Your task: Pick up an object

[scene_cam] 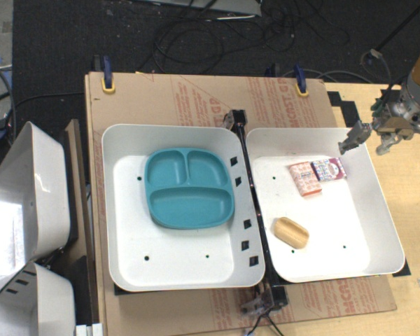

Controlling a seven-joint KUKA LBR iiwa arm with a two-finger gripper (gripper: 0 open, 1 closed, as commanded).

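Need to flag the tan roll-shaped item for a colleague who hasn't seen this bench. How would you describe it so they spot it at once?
Look at the right bin of the two white bins. The tan bread roll lies alone in its near-left part, towards the divider. Its neighbours, a pink-and-white packet and a small purple-marked packet, are flat, printed and sit farther back, touching each other.

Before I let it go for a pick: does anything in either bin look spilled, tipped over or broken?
Nothing stands out. The teal divided plate lies flat in the left bin. In the right bin, the small packets and the tan bread-like piece lie apart, intact. The pincer hangs over that bin's upper right rim, with nothing between its fingers.
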